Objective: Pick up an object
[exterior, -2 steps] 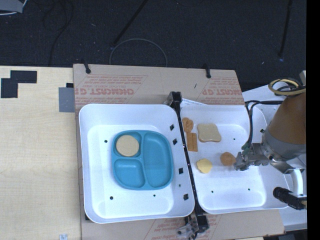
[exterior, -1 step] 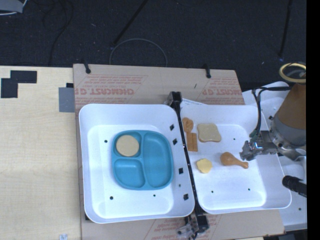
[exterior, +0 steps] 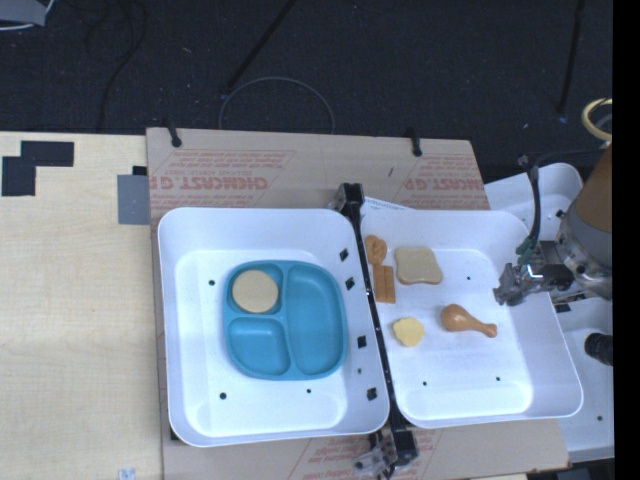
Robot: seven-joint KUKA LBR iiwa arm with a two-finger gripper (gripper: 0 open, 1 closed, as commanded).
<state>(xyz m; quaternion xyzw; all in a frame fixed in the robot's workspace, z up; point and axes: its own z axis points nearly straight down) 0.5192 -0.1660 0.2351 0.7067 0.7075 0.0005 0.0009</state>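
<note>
nearest candidate: drumstick (exterior: 467,320), lying flat in the right bin (exterior: 545,393), bulb end left, thin shank pointing right. looks like light, rigid toy plastic, likely slick and prone to roll. best pinch is across the bulb, not the shank. toast slice (exterior: 417,265) and small yellow piece (exterior: 407,332) sit nearby. tool (exterior: 517,286) is at the bin's right edge, just beside the drumstick; finger state: can't tell.

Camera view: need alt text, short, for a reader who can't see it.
The gripper hovers at the right bin's right edge, near a toy drumstick, toast slice and other food pieces. The left bin holds a blue divided tray with a tan disc.
</note>
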